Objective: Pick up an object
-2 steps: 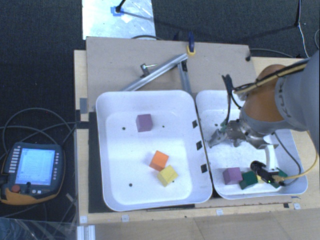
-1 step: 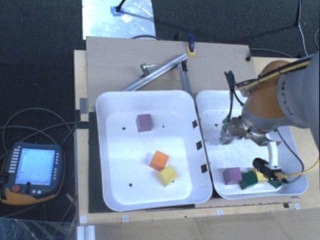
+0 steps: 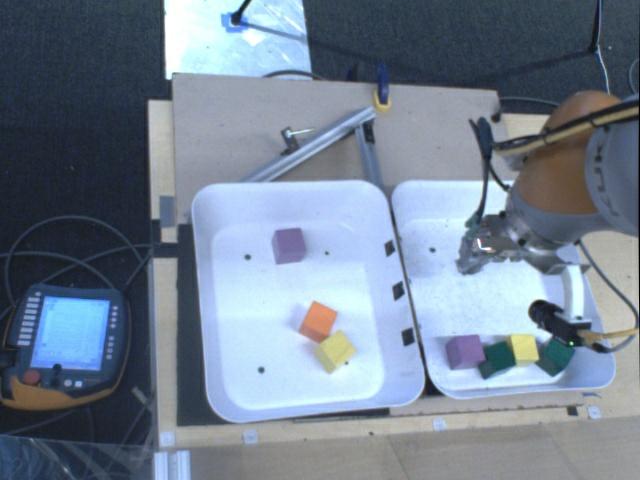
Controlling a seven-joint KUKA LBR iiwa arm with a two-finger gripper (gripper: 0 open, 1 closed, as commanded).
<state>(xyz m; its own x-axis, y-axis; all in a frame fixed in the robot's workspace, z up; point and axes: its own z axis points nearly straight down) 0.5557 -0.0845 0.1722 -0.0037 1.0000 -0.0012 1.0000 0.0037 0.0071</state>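
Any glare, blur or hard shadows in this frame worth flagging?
Camera view: even lighting, soft shadows under the purple cube and orange cube; glare on the foil sheet at top; the gripper looks slightly blurred, its fingers unclear.

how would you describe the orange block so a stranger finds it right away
Start at the left bin, the one away from the arm. Near its middle sit two blocks touching: the orange block and, just nearer the front, a yellow block. The purple block sits apart, farther back.
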